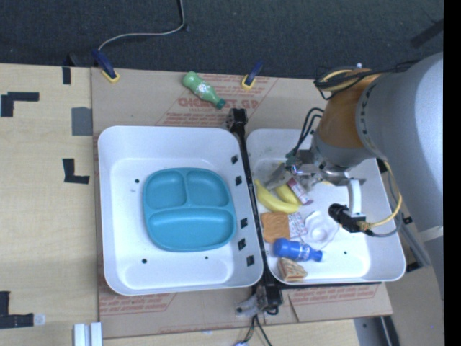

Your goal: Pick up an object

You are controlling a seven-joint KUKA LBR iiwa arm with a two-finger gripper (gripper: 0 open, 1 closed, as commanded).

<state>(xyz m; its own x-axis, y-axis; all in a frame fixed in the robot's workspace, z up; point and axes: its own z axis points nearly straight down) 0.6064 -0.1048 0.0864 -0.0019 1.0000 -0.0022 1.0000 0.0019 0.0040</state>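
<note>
Hovering gripper (297,173): low in the right bin (374,265), over the clutter; jaw state cannot be told.
Banana (274,197): one, just at the gripper's 7 o'clock.
Blue bottle (297,250): one, at 6 o'clock, near the bin's front.
Blue plate (189,209): one, three compartments, in the left bin (119,265), at 9 o'clock.
Green bottle (202,89): one, on the bench at 11 o'clock.

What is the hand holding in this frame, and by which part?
It cannot be told. The hand is low in the right bin, over the banana and a small packet, with no object seen between its fingers.
</note>
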